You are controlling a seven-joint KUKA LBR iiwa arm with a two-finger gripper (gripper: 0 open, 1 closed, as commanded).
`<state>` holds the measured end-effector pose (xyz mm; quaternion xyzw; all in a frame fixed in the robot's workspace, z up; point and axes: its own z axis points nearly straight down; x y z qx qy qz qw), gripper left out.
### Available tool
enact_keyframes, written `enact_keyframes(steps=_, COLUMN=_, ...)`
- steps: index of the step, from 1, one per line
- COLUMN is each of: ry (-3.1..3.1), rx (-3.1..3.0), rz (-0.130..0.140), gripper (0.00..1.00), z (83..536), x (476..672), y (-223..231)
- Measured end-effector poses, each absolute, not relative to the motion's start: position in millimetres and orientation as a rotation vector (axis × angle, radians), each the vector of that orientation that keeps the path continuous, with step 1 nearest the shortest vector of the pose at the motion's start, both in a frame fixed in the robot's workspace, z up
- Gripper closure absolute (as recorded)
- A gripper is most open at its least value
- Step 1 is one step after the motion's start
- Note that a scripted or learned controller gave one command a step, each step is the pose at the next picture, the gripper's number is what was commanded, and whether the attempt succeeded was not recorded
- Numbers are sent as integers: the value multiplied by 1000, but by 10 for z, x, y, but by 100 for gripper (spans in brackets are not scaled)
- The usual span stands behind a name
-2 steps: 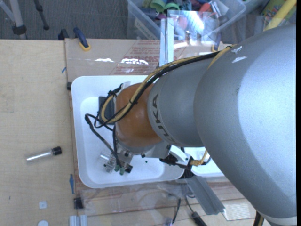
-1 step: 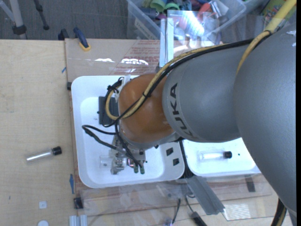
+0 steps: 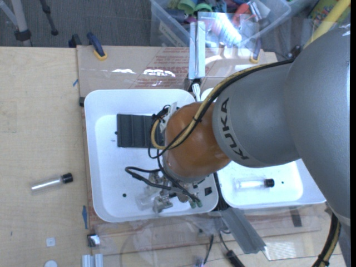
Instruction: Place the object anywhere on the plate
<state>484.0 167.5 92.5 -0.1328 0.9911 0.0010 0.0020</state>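
My gripper hangs low over the near end of the left white bin, close to its front wall. The orange band and the grey arm cover the middle of both bins. In the right bin lies a clear tube with a black cap, apart from the gripper. A second clear tube with a black cap rests on the wooden bench, left of the left bin. Something pale and glassy shows right at the gripper, too blurred to name.
A clear crate of coloured toys stands behind the bins. A blue clamp sits at the bench's back left. Small clear bits lie at the bench's front edge. A tiny dark speck is on the left bin's floor.
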Motion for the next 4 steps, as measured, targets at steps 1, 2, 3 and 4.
enact_keyframes(steps=1, ry=3135, rx=-140, rz=3, gripper=100, z=2813, x=5010, y=2200)
enact_keyframes(steps=2, ry=3056, rx=-695, rz=5, gripper=100, z=3306, x=5294, y=2255)
enact_keyframes(steps=3, ry=3139, rx=-83, rz=2, gripper=100, z=2349, x=5088, y=2253)
enact_keyframes(steps=4, ry=3105, rx=-435, rz=4, gripper=100, z=3369, x=5645, y=2251)
